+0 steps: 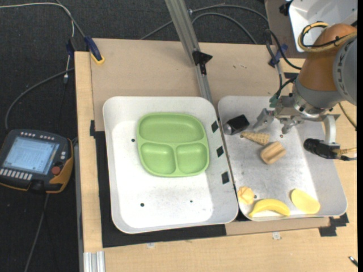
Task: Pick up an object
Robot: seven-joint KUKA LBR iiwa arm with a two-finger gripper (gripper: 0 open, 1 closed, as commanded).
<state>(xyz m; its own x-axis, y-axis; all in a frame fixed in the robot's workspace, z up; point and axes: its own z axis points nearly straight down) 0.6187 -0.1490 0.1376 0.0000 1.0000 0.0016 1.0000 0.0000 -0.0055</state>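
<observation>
My gripper hangs over the back of the right bin, its fingers spread open with nothing between them. Just below and left of it lies a waffle cone. A tan bread-like chunk rests a little nearer the front. A small black object sits to the gripper's left, near the bin's back left corner. At the bin's front edge lie a banana, a yellow slice and a small pale piece.
The left bin holds a green divided plate. A metal pole slants down between the bins. A teach pendant lies off the bench at the left. Cables run behind the arm's orange band.
</observation>
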